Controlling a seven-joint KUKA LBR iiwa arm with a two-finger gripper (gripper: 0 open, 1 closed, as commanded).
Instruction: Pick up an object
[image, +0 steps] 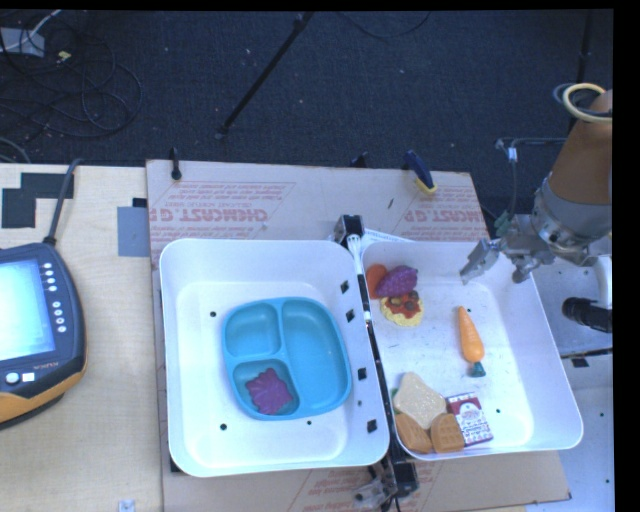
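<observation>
**Claw hangs open over right bin's upper edge**

Claw spread wide and holding nothing, at the frame's right. From the left: a pendant on the table; a blue tray with a purple piece in the left bin; then grapes, bread, a carrot and a small red box in the right bin.

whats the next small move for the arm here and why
Probably shift the gripper down-left in the view until it is over the carrot, then lower. The gripper sits above the right bin's upper right rim with nothing visibly held, and the carrot lies alone on the bin floor, the nearest item with open space around it.
</observation>
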